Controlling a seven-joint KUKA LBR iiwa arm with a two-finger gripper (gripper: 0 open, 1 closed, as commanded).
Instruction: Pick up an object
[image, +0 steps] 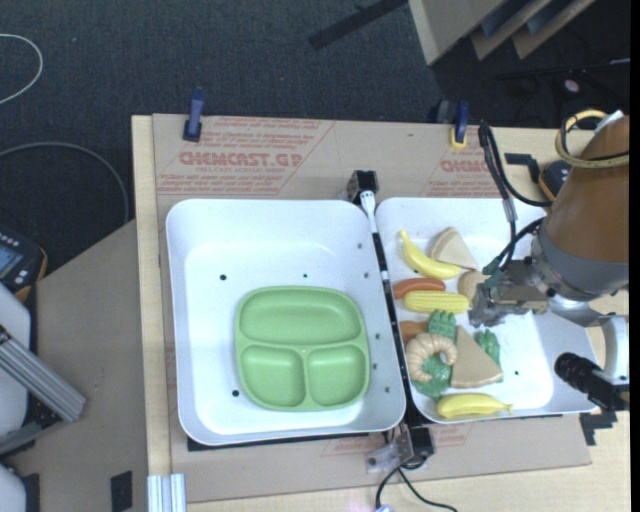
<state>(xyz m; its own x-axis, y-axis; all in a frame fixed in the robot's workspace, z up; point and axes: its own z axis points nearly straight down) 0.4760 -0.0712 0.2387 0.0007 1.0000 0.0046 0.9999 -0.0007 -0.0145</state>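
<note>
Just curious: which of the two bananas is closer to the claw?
The upper banana, lying above the corn; the other banana sits at the bin's bottom edge, farther from the claw.

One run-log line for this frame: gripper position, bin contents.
gripper: over right bin, among toy food | grasp: cannot tell | left bin: green divided plate | right bin: bananas, corn, other pieces

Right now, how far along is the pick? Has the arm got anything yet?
Done: the gripper is down in the right bin, among the toy food beside the corn cob. In hand: nothing visibly between its fingers. Left: grasp and lift one item. Both bananas lie in the right bin, and the green divided tray sits in the left bin.
</note>
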